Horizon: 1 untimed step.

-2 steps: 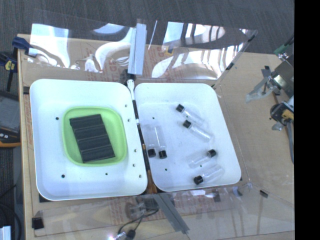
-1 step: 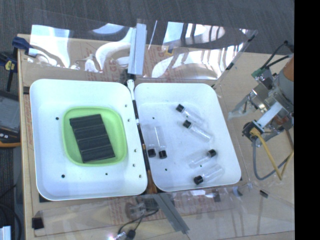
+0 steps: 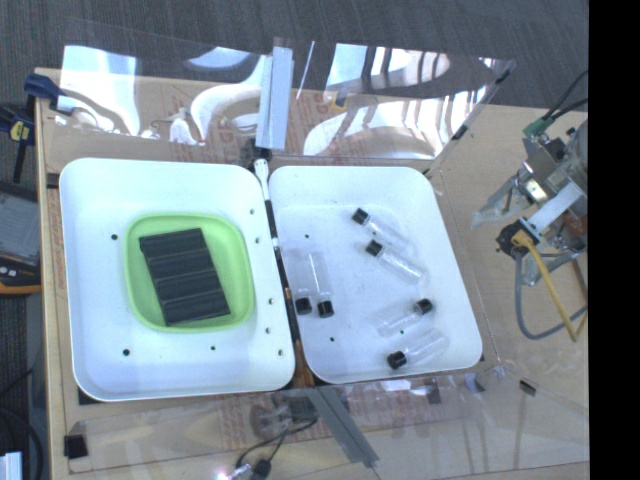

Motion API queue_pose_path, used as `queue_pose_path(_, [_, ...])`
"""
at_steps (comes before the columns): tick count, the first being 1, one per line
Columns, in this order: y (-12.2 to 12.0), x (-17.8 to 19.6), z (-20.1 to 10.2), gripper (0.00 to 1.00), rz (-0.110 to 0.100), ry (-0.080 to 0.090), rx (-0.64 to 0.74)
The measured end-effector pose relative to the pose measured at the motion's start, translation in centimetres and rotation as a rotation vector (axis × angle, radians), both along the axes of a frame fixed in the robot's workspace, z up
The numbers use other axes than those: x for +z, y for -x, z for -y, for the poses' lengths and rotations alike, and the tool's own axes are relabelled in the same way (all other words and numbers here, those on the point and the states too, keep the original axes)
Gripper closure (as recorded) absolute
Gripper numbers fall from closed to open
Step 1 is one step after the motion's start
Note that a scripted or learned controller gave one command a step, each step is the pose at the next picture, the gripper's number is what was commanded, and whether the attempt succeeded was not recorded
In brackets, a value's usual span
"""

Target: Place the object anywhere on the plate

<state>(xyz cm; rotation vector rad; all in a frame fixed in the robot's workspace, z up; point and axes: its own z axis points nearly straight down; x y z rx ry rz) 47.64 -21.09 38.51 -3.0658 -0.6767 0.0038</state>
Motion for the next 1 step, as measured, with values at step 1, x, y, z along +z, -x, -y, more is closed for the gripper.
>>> queue_pose_path(1, [-0.02, 2.77, -0.02, 0.00, 0.000, 0.000, -0.127])
